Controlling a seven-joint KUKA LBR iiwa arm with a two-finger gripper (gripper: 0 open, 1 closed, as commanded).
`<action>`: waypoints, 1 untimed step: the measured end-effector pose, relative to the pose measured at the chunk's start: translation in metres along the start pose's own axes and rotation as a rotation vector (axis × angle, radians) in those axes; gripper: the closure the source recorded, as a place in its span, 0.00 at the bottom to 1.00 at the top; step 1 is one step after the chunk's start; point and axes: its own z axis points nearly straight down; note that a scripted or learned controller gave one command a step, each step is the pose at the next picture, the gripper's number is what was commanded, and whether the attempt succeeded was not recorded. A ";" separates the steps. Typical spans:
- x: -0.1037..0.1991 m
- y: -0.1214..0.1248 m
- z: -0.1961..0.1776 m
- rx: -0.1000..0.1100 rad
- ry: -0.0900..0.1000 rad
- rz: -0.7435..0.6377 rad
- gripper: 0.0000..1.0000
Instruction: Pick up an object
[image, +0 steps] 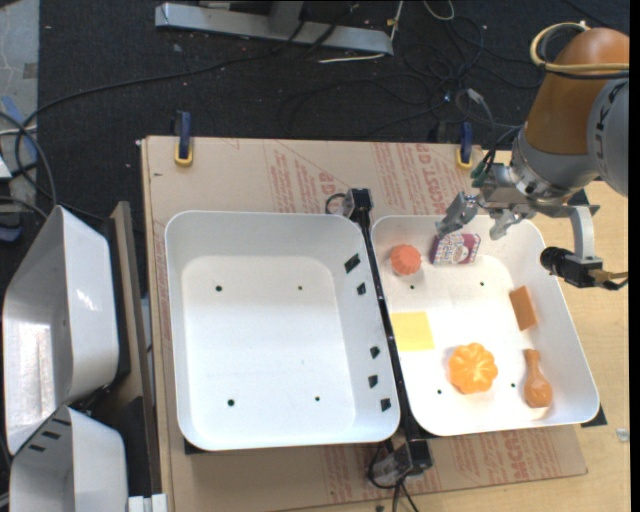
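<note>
My gripper (480, 218) hangs over the far end of the right bin (575, 345), open, its two fingers spread with nothing between them. Just below its left finger (457, 213) lies a small purple and white packet (456, 248); whether the finger touches it I cannot tell. A red-orange ball (405, 260) rests to the packet's left. Nearer the front of that bin are a flat yellow square (413, 330), an orange pumpkin-shaped toy (472, 367), a brown block (522, 307) and an orange club-shaped piece (537, 380).
The left bin (190, 300) stands beside the right one, with a black divider strip (375, 300) between them. Two yellow clamps (183, 150) hold the cardboard base at the back. More white bins (60, 320) are stacked off the bench at the left.
</note>
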 end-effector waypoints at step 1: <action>-0.078 0.016 0.071 0.017 -0.002 0.015 0.00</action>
